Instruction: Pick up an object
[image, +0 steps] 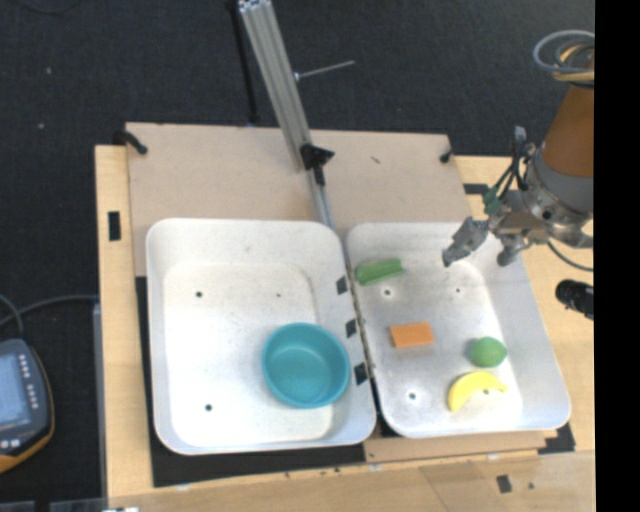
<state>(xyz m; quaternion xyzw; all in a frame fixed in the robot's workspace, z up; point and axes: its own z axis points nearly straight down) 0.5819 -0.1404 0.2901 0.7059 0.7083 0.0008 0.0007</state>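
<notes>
1. Leftmost on the bench (115, 330), the left bin (200, 250) holds one item: a blue bowl (305, 364), upright, resting in the bin's near-right corner, close to the divide between the two bins.
2. Right of the blue bowl, across the divide, the right bin (520, 330) holds four loose items.
3. Up and to the right of the blue bowl, a green oblong piece (378, 270) lies near the right bin's far-left corner.
4. Right of the blue bowl and slightly beyond it, an orange block (411, 335) lies flat near the right bin's middle.
5. Further right of the blue bowl, a round green object (487, 351) sits just beyond a yellow banana-shaped object (474, 389); the two lie close together, contact not discernible.
6. Far right of the blue bowl and well beyond it, the gripper (486, 245) hangs over the right bin's far edge with its two fingers spread apart and nothing between them. It is well apart from all four items.
</notes>
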